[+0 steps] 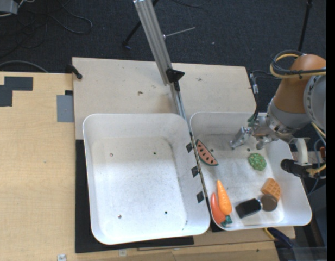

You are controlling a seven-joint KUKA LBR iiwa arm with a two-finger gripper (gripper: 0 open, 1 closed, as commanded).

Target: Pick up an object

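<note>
The right bin [297, 213] holds several toy items. A watermelon slice [207, 153] lies by its left wall. A small green lump [257, 161] sits in the middle right. An orange carrot [223, 199] lies on a red piece [214, 206] at the front left. A black block [248, 207] rests beside a brown cylinder [269, 202] and an orange waffle piece [271, 188]. My gripper [246, 142] hangs over the back of this bin, just up and left of the green lump. It is open, with nothing between its fingers.
The left bin [91, 162] stands beside the right one, sharing a divider with black clips [195, 171]. A slanted aluminium pole [156, 42] rises behind the bins. The arm's grey and orange body [297, 91] fills the right side.
</note>
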